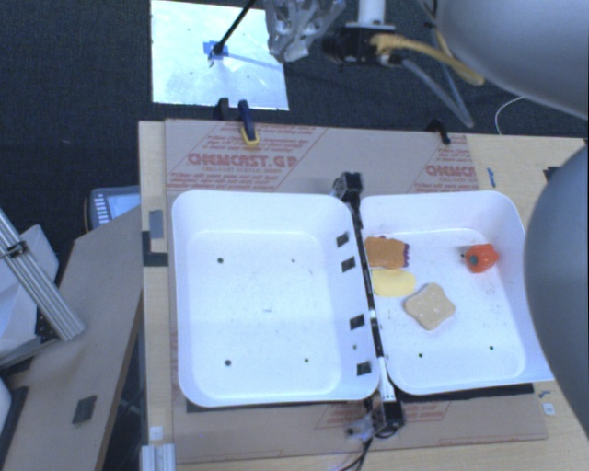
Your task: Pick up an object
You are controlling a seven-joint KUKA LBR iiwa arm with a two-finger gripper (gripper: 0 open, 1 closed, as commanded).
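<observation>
The metal two-finger gripper [293,32] sits high beyond the bins, grip state indeterminable, so I judge the pick not yet begun; the next move calls for descent into the right shallow white bin [502,368], where the tan toast-shaped piece [429,306] lies.

The arm [515,41] is showing as broad, smooth, pale grey rounded casing; beyond it a white cylindrical fitting [371,11] is sitting over a dark block; yellowish cables [433,51] and thinner grey hoses are trailing back from that block; the gripper [293,28], just ahead of the block, is appearing as faceted, shiny grey metal.
</observation>
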